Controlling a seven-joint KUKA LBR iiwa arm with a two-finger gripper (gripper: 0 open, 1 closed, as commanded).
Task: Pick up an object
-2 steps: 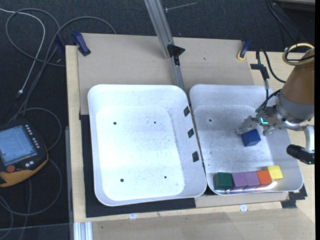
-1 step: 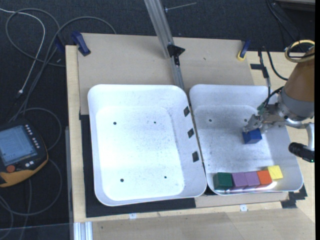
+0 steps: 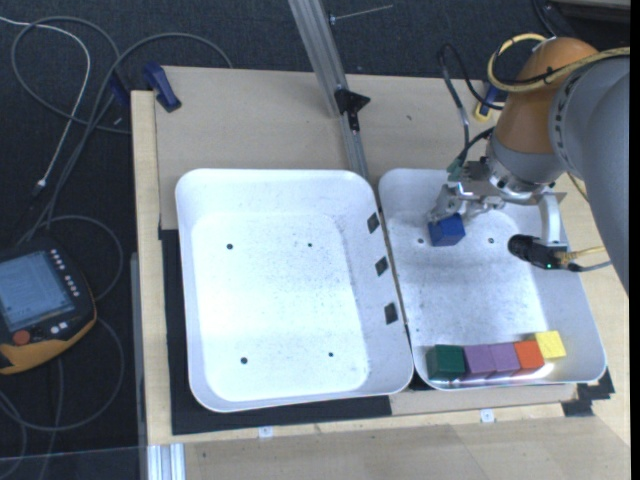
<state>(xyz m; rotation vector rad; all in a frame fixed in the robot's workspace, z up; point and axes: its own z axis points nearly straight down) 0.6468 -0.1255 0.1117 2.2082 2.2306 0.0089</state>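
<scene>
The gripper (image 3: 452, 211) grips a blue cube (image 3: 446, 230) between its fingers, near the far left corner of the right bin (image 3: 500, 288). Green, purple, orange and yellow blocks (image 3: 497, 356) line that bin's near edge.

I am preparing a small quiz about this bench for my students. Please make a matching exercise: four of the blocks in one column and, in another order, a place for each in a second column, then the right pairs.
Column 1:
1. blue block
2. green block
3. yellow block
4. purple block

Column 2:
A. right end of the row at the near edge of the right bin
B. left end of that row
C. apart from the row, at the gripper, toward the bin's far side
D. in the row, between the green block and the orange block

Pairs: 1-C, 2-B, 3-A, 4-D
</scene>
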